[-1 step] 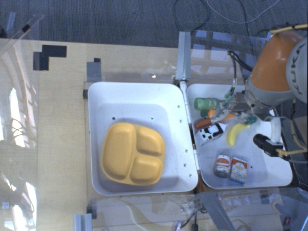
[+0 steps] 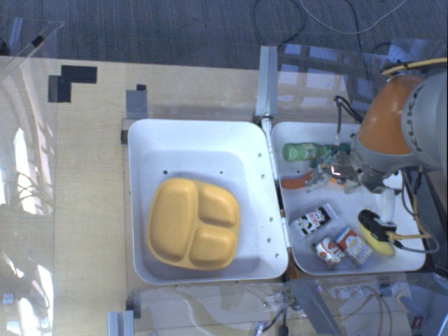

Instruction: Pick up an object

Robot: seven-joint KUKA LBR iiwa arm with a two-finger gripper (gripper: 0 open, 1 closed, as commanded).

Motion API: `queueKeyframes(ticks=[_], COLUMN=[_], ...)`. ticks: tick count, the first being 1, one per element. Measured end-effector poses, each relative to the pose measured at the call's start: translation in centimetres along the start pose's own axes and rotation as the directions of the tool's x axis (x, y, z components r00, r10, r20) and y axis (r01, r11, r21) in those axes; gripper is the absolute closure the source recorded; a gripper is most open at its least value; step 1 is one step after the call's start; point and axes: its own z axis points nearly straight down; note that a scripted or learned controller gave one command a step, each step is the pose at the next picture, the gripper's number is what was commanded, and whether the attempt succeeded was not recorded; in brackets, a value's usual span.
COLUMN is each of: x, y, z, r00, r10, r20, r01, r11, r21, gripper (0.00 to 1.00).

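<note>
I see no single target picked out, so I start with the loose things in the right bin (image 2: 413, 263). A green bottle (image 2: 306, 151) lies on its side near the bin's far edge. Just in front of it, toward the left wall, lies a small orange-red piece (image 2: 297, 183). Nearer the middle sits a small black-and-white carton (image 2: 312, 220). By the near edge, two small packets lie side by side: a red-brown one (image 2: 327, 252) and a blue-and-orange one (image 2: 354, 246). To their right lies a banana (image 2: 378, 234), yellow with a dark patch on top.

The gripper (image 2: 334, 169) hangs low over the far part of this bin, just right of the bottle and above the orange-red piece. I cannot tell how its jaws stand; the fingertips blur into the clutter beneath. I see nothing clearly between them.

The arm (image 2: 409, 121) comes in from the right, its orange band bulging above the wrist.

The left bin (image 2: 143, 187) holds a yellow tray (image 2: 194, 222) with three compartments, lying toward the near side. Both bins rest on a pale wooden bench (image 2: 84, 187).
</note>
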Motion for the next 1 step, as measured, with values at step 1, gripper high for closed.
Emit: queueKeyframes(ticks=[1], x=[-3.51], y=[7.71], z=[2.14], r00=[0.990], r10=[0.144], r20=[0.001], r01=[-0.144], r11=[0.990], r21=[-0.001], gripper=[0.00])
